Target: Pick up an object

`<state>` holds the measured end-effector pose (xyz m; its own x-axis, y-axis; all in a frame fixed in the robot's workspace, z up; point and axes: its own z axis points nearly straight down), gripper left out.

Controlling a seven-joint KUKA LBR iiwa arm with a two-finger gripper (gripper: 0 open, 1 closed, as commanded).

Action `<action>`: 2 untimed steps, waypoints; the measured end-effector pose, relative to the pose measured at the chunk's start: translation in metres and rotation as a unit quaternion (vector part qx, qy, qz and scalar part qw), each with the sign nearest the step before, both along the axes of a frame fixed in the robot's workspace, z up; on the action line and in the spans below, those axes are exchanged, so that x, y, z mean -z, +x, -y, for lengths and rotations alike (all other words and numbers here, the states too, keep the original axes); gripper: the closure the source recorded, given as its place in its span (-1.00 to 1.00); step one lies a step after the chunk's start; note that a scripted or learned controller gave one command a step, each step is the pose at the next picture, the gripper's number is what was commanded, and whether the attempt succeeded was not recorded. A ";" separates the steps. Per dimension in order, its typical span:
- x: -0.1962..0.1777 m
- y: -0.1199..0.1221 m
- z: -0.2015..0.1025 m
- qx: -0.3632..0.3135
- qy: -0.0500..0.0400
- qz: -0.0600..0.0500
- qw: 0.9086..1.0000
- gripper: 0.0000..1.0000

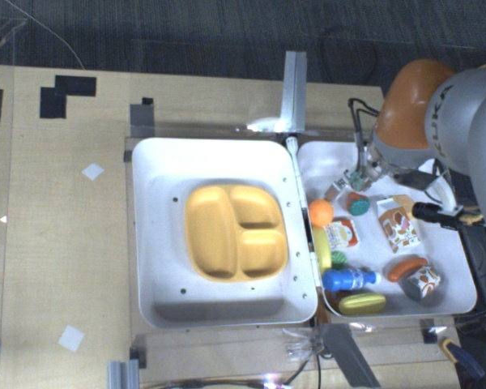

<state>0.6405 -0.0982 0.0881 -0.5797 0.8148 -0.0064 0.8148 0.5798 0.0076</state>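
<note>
No lettering can be read: the print on the small white-and-brown carton (398, 227) is too blurred to make out.

Bench: pale wooden bench top (57, 241) fills the left and near part of the scene.
Floor: dark grey ribbed carpet (227, 14) runs along the far side.
Marks: black square patches (65, 94) lie on the far left of the wood; small pale diamond tags (92, 171) lie nearer.
Post: grey metal upright bracket (294, 91) stands far, centre.
Cable: thin wire (40, 23) crosses the far left.
</note>
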 end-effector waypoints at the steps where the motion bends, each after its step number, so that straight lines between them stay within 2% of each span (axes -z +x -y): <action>1: 0.000 0.030 0.009 0.165 0.003 -0.004 0.986 -1.00; 2: -0.014 0.034 0.009 0.162 0.002 0.004 0.987 1.00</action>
<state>0.6740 -0.1072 0.1020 -0.2883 0.9575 -0.0064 0.9574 0.2883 0.0160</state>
